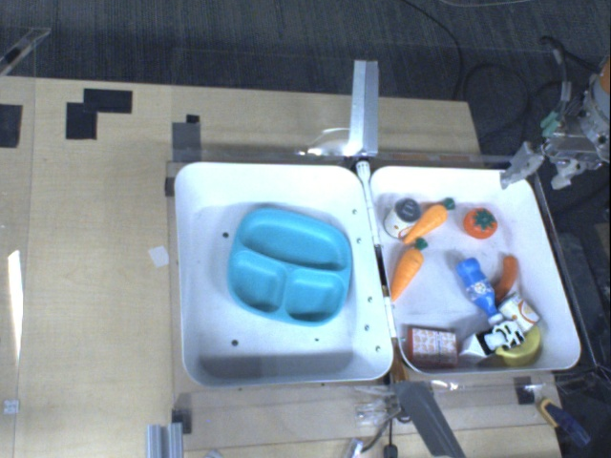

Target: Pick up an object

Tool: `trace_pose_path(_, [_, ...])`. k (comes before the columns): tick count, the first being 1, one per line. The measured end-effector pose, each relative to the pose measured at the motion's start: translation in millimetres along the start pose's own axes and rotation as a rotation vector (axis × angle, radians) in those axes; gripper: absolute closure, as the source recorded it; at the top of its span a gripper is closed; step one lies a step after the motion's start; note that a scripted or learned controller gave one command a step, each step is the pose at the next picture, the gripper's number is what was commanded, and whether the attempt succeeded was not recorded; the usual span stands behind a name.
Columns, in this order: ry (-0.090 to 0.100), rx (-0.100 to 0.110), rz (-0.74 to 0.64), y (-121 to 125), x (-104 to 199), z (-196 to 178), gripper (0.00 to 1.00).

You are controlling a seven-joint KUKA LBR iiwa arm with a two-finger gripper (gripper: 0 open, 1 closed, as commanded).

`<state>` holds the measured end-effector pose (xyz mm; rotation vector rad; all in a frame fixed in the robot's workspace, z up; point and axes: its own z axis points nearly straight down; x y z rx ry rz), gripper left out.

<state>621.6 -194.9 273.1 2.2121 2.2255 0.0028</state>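
The right bin (549, 219) holds several small items. Two orange carrots (426, 221) (408, 268) lie near its left wall, beside a round grey and white piece (402, 215). A red tomato (480, 221) sits at the back. A blue bottle (474, 285) and an orange-brown sausage (508, 273) lie in the middle. A brown box (433, 345), a black and white toy (505, 331) and a yellow piece (521, 350) crowd the front edge. My gripper (563, 153) hovers past the bin's back right corner, away from all of them.
The left bin (200, 256) holds a blue divided plate (289, 263). A metal post (365, 103) stands behind the wall between the bins. Cables run over the dark floor at the back right.
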Motion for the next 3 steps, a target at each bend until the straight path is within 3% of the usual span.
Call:
trace_pose_path(1, [-0.002,-0.006,-0.007,2.0,1.2,-12.2,1.00])
trace_pose_path(2, [-0.002,-0.005,-0.119,16.9,-9.6,-126.9,1.00])
trace_pose_path(3, [-0.001,-0.004,-0.023,-72.3,-10.6,-161.6,1.00])
